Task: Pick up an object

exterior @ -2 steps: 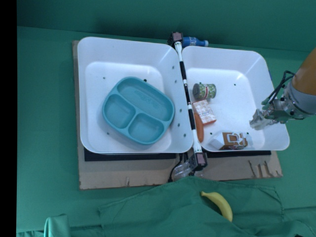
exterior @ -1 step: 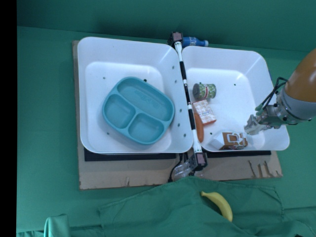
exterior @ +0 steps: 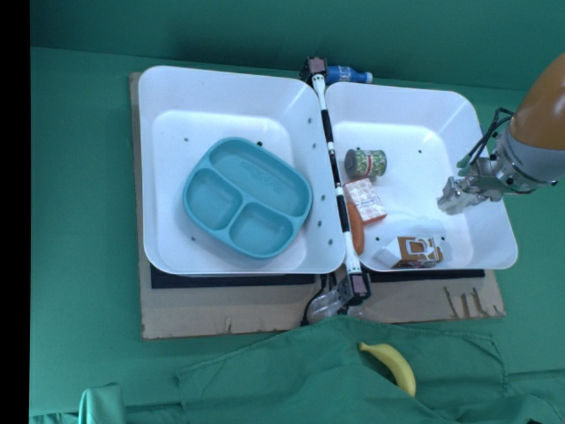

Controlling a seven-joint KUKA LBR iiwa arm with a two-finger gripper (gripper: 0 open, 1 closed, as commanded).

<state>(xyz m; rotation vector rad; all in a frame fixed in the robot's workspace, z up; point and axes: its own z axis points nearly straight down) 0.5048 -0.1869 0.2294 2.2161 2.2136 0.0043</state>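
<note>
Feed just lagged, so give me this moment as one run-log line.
pincer: over right bin, right side, nothing seen held | right bin: small can, red-white packet, orange-white carton | left bin: teal divided plate

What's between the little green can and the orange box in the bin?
In the camera view, the flat red-and-white packet lies between the green can and the orange box, closer to the can.
</note>
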